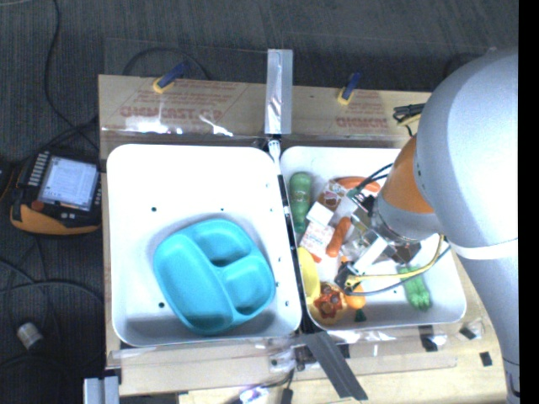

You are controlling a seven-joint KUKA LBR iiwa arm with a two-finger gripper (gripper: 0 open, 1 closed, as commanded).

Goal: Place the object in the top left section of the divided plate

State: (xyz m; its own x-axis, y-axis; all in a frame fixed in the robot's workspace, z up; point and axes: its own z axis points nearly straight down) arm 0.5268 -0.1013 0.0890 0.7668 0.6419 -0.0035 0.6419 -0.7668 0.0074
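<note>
- Blue plate in left bin, tilted
- Right of plate: gripper low over right bin clutter; finger state unclear
- Green bottle upper right of plate

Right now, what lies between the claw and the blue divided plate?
In the camera view, the bins' adjoining walls, a yellow item and white packets lie between the claw and divided plate.
</note>
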